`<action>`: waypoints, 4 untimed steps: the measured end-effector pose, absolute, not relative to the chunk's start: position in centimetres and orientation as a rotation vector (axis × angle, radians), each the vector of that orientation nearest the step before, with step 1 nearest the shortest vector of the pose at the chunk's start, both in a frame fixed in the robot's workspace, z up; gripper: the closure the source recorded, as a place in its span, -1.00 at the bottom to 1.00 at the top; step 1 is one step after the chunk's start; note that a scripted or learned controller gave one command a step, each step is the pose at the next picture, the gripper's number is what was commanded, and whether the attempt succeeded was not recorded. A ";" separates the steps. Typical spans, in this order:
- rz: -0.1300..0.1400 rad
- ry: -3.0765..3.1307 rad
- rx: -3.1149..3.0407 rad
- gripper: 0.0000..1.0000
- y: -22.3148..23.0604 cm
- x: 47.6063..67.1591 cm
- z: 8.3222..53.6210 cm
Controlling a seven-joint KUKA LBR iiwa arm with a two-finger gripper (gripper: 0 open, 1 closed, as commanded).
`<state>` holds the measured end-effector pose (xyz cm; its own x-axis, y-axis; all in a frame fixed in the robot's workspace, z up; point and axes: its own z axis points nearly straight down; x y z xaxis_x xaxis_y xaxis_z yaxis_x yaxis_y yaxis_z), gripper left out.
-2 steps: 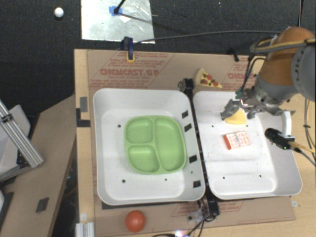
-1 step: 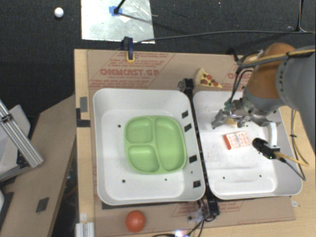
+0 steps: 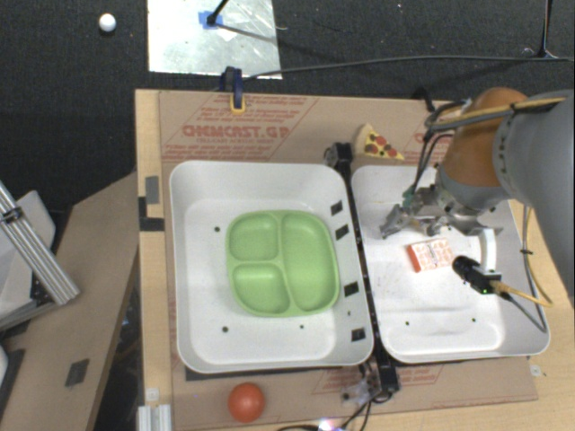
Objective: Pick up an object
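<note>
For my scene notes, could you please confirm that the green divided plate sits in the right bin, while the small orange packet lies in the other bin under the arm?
Not quite: the camera view shows the green divided plate in the left bin, not the right. The small orange packet does lie in the other bin, under the arm.

green three-compartment plastic plate in left white bin | orange ball on worktop | pizza-slice toy behind right bin

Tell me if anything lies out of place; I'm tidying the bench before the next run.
Two things lie outside the bins: a pizza slice toy on the board behind the right bin, and an orange ball in front of the left bin.
</note>
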<state>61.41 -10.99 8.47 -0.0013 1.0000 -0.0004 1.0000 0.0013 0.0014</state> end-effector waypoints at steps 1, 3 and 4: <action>0.003 2.221 2.218 1.00 -11.0 61.5 9.6; 0.004 2.223 2.215 1.00 -10.8 60.8 19.2; 0.005 2.224 2.214 1.00 -10.8 60.9 22.7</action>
